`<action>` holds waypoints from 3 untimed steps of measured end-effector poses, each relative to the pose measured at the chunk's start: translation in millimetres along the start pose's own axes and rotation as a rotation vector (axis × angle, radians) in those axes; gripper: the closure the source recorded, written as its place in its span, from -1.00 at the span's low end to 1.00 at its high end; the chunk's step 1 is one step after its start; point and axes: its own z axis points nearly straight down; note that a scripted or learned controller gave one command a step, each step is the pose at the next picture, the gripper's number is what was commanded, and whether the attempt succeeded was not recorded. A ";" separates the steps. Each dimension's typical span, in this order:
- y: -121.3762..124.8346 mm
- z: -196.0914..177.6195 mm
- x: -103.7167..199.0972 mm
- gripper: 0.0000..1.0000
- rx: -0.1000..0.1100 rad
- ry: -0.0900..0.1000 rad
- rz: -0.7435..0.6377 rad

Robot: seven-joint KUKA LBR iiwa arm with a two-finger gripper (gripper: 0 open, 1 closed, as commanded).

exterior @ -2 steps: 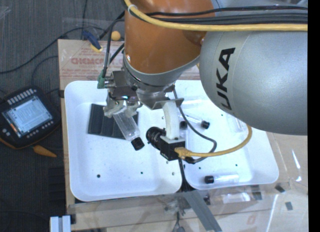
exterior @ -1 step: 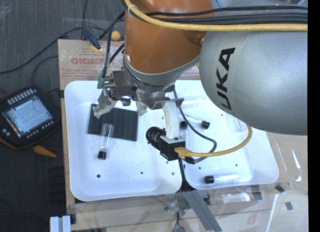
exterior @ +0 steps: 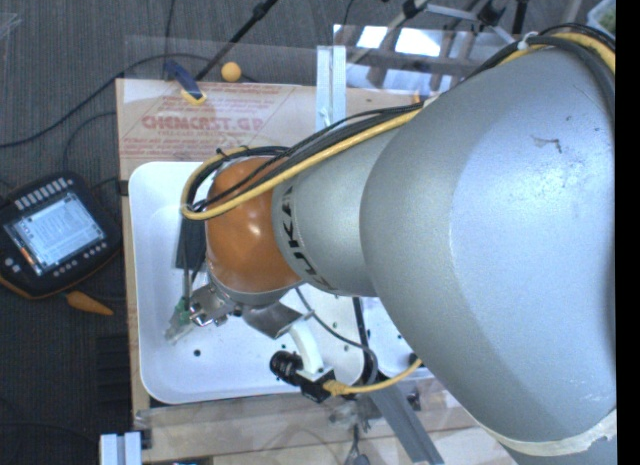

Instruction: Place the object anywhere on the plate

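Smooth, satin-grey metal arm [exterior: 480,213] meets a glossy orange band [exterior: 245,228]; yellow and black rubbery cables [exterior: 330,148] trail along it. The white bin [exterior: 160,253] looks like matt plastic, backed by brown printed cardboard [exterior: 215,123].

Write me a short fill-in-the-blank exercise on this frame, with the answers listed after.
1. The band above the arm's wrist is ____ in colour.
2. The arm hangs over a shallow bin that is ____ in colour.
3. A handheld control pendant lies on the floor to the ____ of the bin in the camera view.
4. Along the arm runs a cable that is ____ in colour.

Missing words: orange; white; left; yellow
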 end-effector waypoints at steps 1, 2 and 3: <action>-9.8 -170.8 -22.6 -1.00 -0.005 -0.002 0.116; 29.4 -96.3 -14.1 -1.00 -0.003 -0.001 -0.198; 1.3 -46.0 1.3 -1.00 -0.003 -0.001 -0.609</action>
